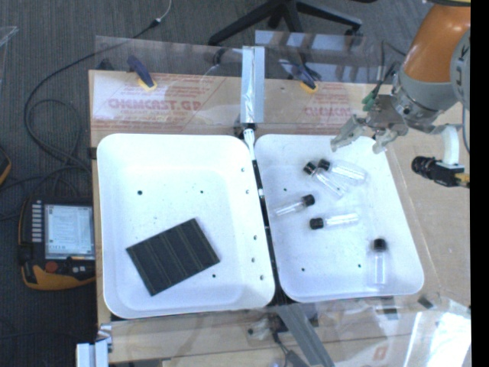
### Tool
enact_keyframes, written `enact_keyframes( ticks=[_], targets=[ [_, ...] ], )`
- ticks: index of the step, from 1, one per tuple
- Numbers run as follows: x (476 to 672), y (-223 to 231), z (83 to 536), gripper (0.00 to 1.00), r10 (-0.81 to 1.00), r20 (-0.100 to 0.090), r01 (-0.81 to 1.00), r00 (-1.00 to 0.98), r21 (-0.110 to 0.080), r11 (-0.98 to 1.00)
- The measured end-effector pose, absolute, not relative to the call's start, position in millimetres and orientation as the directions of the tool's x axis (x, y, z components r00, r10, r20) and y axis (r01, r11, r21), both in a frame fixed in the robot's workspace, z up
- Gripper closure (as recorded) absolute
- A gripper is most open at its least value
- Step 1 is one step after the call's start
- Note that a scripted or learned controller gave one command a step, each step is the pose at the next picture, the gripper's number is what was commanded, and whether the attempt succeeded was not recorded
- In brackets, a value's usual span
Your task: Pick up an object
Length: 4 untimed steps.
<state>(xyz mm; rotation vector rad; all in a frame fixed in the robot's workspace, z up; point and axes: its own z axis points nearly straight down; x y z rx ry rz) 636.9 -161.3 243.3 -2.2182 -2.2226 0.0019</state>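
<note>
Clear plastic vials with black caps lie scattered in the right bin (405, 281); five counted. The gripper (365, 134) hangs over that bin's far rim, toward its right corner, above the contents and touching none of them. Its fingers (345, 138) are spread apart, tips pointing down toward the bin, nothing between them.

Nearest targets: the vial pair (333, 173), two tubes lying crossed or touching, just in front of the fingers, toward the camera and slightly left. Long axes run roughly left-right with a downward slant to the right; caps at the left ends. Cannot tell whether one tube rests on the other.

Others, farther off:
- third vial (294, 204), near the divider, cap at right end, axis slanting up to the right.
- fourth vial (334, 221), mid-bin, cap at left, axis near horizontal.
- fifth vial (377, 263), near corner of the bin, cap at far end, axis running toward the camera.

Left bin (114, 151) holds a dark ribbed slab (173, 255), well apart from the gripper, across the divider.

Judgement: the pair is the short reach, but the touching tubes may slip or come up together. The fourth vial lies alone; closing across its long axis looks cleaner.
</note>
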Motion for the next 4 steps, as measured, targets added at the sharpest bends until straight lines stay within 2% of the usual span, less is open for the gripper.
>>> enact_keyframes(
  ticks=[1,2,3,4],
  targets=[
    [627.3,-182.7,109.2,0.0,0.998,0.0,0.998,-0.058,-0.004,0.058],
    [617.7,-149.6,90.0,0.0,0.998,-0.007,0.998,-0.069,0.009,0.069],
    [618.9,-149.6,101.0,1.0,0.998,-0.006,0.998,-0.068,0.013,0.068],
    [618.9,-149.6,100.9,0.0,0.998,-0.006,0.998,-0.068,0.013,0.068]
  ],
)
